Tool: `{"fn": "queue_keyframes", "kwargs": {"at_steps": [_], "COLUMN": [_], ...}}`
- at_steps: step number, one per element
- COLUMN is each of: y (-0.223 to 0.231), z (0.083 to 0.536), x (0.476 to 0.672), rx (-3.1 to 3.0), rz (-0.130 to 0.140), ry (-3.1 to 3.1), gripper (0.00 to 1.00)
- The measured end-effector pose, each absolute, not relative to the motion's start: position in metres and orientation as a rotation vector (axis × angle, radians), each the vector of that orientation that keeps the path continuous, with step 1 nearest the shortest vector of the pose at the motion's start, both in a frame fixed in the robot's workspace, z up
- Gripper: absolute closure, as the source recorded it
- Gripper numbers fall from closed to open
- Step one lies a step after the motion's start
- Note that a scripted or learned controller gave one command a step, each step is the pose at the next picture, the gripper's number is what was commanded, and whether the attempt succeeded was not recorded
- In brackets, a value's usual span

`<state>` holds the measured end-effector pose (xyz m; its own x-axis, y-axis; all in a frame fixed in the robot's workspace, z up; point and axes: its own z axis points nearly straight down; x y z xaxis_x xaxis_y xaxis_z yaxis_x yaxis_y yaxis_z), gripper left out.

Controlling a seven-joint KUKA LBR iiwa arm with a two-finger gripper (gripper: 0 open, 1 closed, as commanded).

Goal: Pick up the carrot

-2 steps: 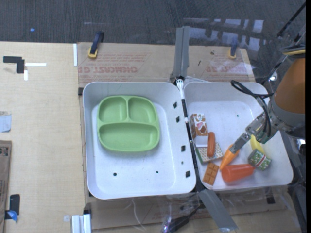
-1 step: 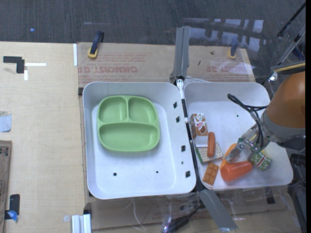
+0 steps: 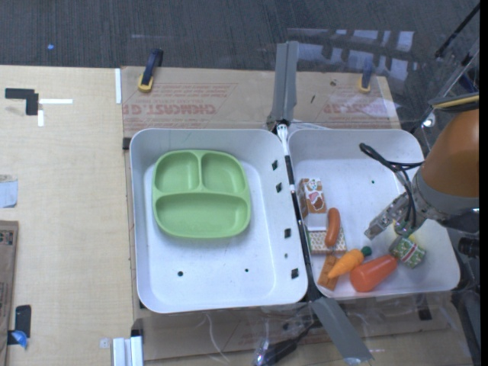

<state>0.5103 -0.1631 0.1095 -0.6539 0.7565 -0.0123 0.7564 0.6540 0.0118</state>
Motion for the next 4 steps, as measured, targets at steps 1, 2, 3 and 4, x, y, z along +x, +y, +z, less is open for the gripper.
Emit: {"fn": "queue_keyframes", "kwargs": {"at_steps": [1, 2, 3, 4], "y": [-0.082, -0.082, -0.096, -0.097], "z": [0.196, 0.196, 0.092, 0.101], "x": [0.502, 0.502, 0.478, 0.478], "rx": [0.953, 0.953, 0.831, 0.837], "rz": [0.0, 0.0, 0.0, 0.0], "ry": [2.991, 2.991, 3.028, 3.025], "gripper": [1.0, 0.0, 0.0, 1.0]}}
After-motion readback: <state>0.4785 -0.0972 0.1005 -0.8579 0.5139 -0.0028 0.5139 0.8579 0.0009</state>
